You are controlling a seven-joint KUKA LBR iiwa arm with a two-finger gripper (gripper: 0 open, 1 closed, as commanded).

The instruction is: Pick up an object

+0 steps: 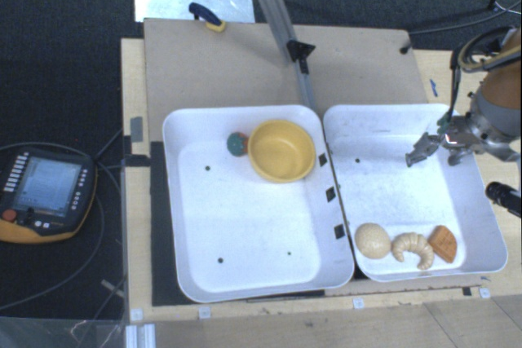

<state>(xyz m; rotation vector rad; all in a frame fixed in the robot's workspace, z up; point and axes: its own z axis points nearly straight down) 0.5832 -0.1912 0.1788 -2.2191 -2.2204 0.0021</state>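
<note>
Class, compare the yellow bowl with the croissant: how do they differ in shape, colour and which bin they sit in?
The yellow bowl is round and hollow; the croissant is a curved crescent. The bowl is bright yellow, the croissant pale tan. The bowl sits in the left bin, the croissant in the right bin. Both lie apart from the gripper.

Even, bright overhead light; white bins (pixel 245 257) nearly washed out, soft faint shadows, slightly grainy, glare patch at top.
</note>
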